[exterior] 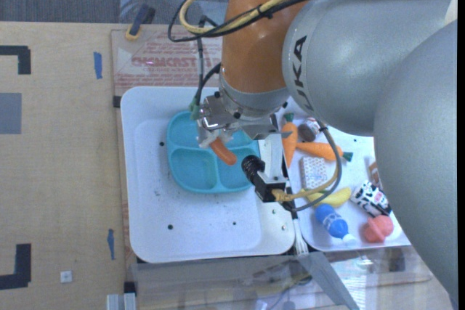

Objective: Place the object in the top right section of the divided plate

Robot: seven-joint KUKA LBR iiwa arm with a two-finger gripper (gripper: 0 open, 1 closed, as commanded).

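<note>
The end effector [216,136] sits over the upper right part of the divided plate [190,174], below the orange wrist band [254,33] of the arm [363,47]. A small orange carrot-shaped object [224,153] projects from under the end effector, pointing down and to the right. Whether the end effector is spread or pressed together on it cannot be determined, since the wrist housing covers the tips.

The object is slim, tapered and bright orange, with a smooth surface. It lies tilted over the plate's upper right section, near the ridge between compartments; contact with the plate cannot be confirmed.

The plate is light blue with raised dividers and rests in the left white bin [196,236].

The right bin [320,232] holds further items: a larger orange carrot [317,149], a yellow banana [330,197], a blue bottle [331,220], a black-and-white cow figure [370,200] and a pink-red object [378,228].

Both bins stand on the pale wooden surface [58,170], which carries blue tape marks [97,64].
</note>
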